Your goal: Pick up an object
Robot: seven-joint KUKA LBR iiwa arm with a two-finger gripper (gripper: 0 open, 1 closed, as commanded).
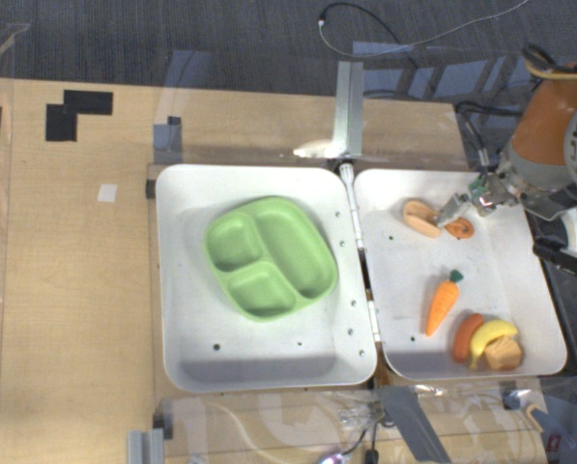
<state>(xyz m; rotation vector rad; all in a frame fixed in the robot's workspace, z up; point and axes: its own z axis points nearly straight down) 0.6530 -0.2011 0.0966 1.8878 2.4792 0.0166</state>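
From my seat I see the gripper low over the far part of the right bin, the arm reaching in from the right with its orange band showing. I cannot tell whether the hand is released or clenched; it is too small and blurred at the tip. It sits between a tan wooden piece on its left and a small orange-red piece just below it, close to both, though I cannot say it touches either. Nearer me in the same bin lies a carrot, tilted, and at the near right corner a cluster of toy fruit. The left bin holds a green divided plate.
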